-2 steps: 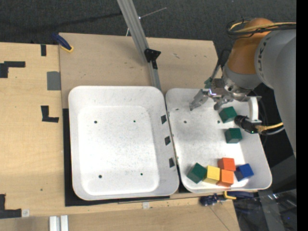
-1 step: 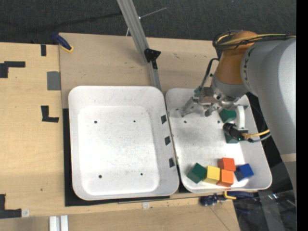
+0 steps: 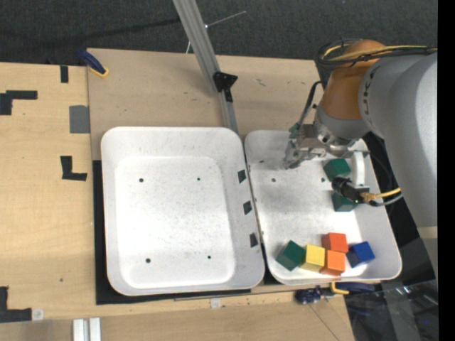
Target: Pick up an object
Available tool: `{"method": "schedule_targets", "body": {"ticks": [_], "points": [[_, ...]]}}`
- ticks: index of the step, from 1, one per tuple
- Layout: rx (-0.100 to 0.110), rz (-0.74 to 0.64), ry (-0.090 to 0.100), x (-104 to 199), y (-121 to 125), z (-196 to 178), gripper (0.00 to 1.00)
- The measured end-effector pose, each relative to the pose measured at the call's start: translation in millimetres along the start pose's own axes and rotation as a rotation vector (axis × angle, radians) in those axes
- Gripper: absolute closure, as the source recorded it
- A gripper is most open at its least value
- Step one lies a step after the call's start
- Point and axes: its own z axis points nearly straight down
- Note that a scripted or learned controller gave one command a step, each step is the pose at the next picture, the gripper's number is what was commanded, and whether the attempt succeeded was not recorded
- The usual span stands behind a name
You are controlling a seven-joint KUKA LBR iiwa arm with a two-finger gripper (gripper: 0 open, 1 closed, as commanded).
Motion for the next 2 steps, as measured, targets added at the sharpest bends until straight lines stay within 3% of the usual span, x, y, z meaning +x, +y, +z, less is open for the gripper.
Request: {"method": "schedule_targets", "body": {"ticks": [2], "points": [[-0.006, 0.001, 0.000, -4, 12, -116, 1.00]]}}
